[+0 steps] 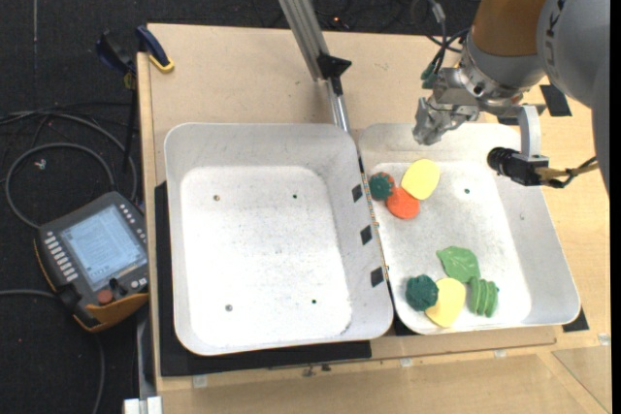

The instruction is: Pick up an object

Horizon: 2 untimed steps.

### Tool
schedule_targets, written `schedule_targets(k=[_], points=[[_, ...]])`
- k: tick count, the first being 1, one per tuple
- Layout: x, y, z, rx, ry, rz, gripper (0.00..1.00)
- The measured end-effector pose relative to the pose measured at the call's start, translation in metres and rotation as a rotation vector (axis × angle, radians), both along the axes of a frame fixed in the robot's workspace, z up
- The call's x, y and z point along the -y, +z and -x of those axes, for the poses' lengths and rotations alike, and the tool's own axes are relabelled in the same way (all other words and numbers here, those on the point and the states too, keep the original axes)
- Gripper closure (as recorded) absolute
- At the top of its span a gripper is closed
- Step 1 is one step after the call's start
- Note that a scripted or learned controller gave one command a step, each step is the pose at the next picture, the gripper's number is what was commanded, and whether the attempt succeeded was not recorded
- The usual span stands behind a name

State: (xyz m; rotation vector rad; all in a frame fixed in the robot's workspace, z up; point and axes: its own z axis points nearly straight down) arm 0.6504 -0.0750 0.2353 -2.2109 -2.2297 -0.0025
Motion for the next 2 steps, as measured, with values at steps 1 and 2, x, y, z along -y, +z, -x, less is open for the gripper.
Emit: schedule_targets(k=[1, 2], points=[[-0.058, 0.008, 0.005, 0.000, 0.001, 0.000, 1.00], [-0.104, 0.005, -0.005, 0.002, -0.001, 0.001, 1.00]])
